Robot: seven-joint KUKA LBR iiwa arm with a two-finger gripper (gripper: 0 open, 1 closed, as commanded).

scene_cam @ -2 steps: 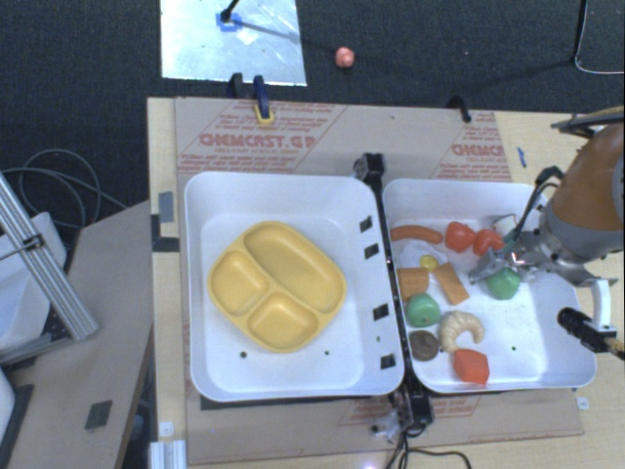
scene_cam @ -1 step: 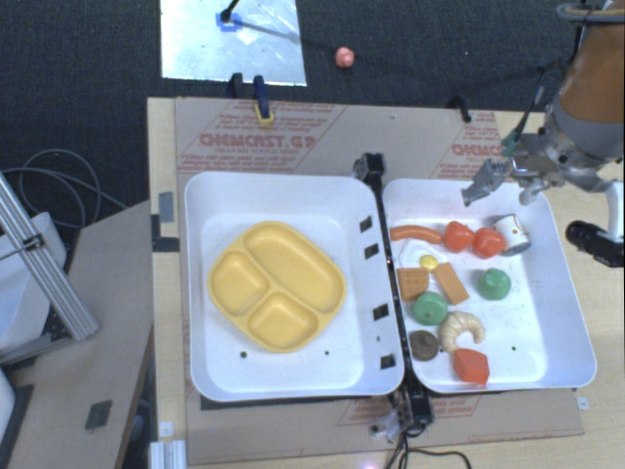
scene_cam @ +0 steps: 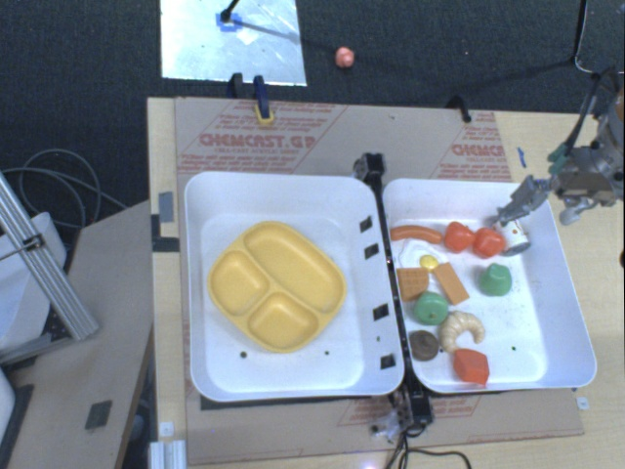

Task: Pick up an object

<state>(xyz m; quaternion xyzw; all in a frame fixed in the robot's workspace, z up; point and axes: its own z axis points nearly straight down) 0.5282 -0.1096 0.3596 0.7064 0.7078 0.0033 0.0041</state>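
The right bin (scene_cam: 562, 291) holds several toy foods. Among them are an orange sausage (scene_cam: 420, 233), two red tomato-like pieces (scene_cam: 458, 236) (scene_cam: 488, 243), a green cup (scene_cam: 495, 279) and a green ball (scene_cam: 431, 308). There are also a beige croissant (scene_cam: 462, 328), a brown disc (scene_cam: 423, 344) and a red-orange block (scene_cam: 471, 365). My gripper (scene_cam: 515, 231) reaches in from the right and hangs low at the bin's upper right. It sits just beside the right-hand red piece, touching or nearly touching it. Nothing is visibly lifted.
The left bin (scene_cam: 210, 360) carries a yellow divided plate (scene_cam: 277, 284). A waffle square (scene_cam: 412, 282), an orange slab (scene_cam: 450, 282) and a fried egg (scene_cam: 427, 261) lie near the right bin's left wall. A black divider (scene_cam: 386, 281) with clips runs between the bins.
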